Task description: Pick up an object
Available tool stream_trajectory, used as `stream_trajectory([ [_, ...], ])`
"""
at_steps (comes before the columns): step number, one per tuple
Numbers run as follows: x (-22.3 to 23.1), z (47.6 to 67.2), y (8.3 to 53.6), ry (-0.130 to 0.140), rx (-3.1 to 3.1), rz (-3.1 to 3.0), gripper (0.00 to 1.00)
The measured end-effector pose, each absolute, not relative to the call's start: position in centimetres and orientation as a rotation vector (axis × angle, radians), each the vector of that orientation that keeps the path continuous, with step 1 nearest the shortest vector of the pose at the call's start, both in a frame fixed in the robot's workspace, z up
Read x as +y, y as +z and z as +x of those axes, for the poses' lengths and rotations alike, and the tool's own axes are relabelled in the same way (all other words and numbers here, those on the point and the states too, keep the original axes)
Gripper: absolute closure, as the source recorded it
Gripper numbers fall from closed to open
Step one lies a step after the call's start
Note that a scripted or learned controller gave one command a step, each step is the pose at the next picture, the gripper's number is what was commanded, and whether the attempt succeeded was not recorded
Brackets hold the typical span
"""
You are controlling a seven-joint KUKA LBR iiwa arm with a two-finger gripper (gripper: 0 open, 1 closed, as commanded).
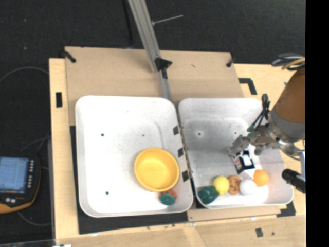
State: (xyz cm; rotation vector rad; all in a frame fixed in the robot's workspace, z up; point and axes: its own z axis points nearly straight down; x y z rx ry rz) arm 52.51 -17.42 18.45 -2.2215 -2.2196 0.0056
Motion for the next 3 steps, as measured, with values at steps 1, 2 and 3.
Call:
stream_trajectory([
  [1,-17.5,52.6,12.9,-0.002,-2.227,-2.232,0.00],
  [2,-17.7,53.1,12.3,-0.014,-2.237,-2.239,0.00],
  [3,-17.9,53.3,13.4,-0.020,-2.236,-2.251,1.00],
])
